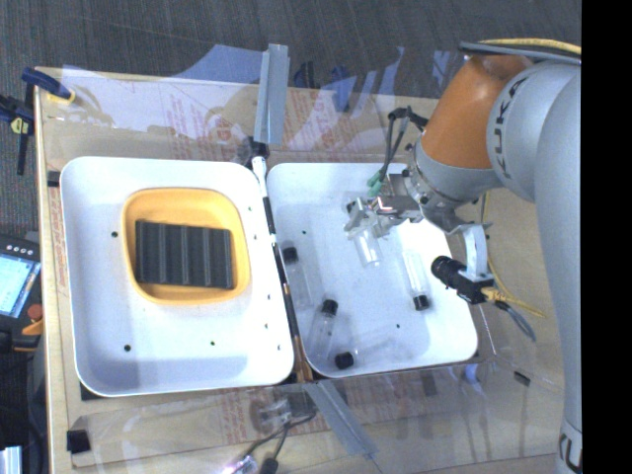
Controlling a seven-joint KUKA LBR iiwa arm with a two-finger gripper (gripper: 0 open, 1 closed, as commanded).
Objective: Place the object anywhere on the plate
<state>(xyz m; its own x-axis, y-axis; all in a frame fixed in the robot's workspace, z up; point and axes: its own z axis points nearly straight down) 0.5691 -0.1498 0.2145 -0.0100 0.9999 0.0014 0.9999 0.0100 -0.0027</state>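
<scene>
A yellow plate with a dark ribbed insert lies in the left bin. Several clear tubes with black caps lie in the right bin: one just below the gripper, one at the right, one by the left wall, and two near the front. My gripper hangs over the upper middle of the right bin, right above the nearest clear tube. I see nothing held in it.
A raised divider runs between the two bins. The grey arm with its orange band comes in from the right over the right bin's far corner. A black fitting and cables sit at that bin's right rim.
</scene>
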